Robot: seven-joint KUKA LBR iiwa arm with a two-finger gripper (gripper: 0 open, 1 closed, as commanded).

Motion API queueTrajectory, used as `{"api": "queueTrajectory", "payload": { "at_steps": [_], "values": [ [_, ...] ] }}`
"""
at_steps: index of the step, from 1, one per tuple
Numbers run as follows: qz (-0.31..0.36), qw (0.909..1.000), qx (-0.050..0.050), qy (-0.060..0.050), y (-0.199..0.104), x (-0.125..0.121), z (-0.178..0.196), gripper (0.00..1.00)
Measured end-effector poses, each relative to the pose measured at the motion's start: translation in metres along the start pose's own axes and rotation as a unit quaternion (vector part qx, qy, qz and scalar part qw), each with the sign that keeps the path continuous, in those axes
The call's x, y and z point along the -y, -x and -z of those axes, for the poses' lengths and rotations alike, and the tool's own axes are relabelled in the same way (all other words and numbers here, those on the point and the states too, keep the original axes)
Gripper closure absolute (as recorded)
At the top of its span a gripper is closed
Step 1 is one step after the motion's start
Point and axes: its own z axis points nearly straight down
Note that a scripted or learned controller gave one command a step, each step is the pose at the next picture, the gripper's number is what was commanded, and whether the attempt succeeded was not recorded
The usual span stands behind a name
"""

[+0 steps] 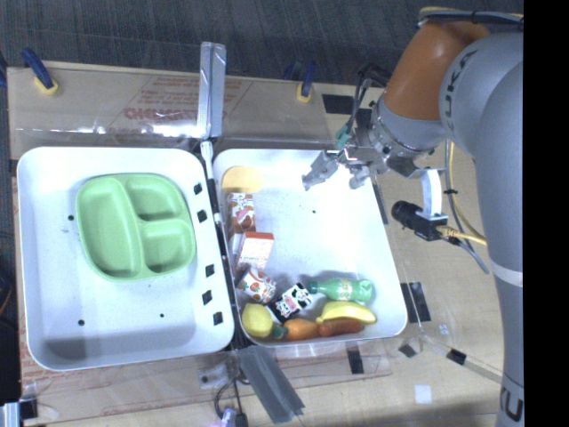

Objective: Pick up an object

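- The jaws hang over the upper right part of the right bin, above bare white floor; the two fingers stand apart, so they are open with nothing between them.
- No object is picked out yet. The candidates sit along the bin's left wall and near edge: a yellow round piece, a small carton, a green bottle, a banana, a lemon and a black-and-white toy.
- The left bin carries a green divided tray, well apart from the jaws.
- Risk, as I judge it: a straight descent from here meets bare floor and closes on air, since nothing lies under the fingers.
- The near-edge group is packed, touching or nearly so; fingers going in there could wedge on a neighbour or push the pile instead of straddling one piece.
- Things hugging the left wall leave little room for a finger on the wall side, so a collision with the rim seems likely.
- Rounded pieces such as the lemon or bottle may squirt out under an off-centre close.
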Motion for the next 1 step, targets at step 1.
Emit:
{"api": "queueTrajectory", "payload": {
  "at_steps": [1],
  "values": [
    [-0.035, 0.9994, 0.0, 0.002, -0.0307, -0.049, 0.0836, 0.0]
  ]
}}
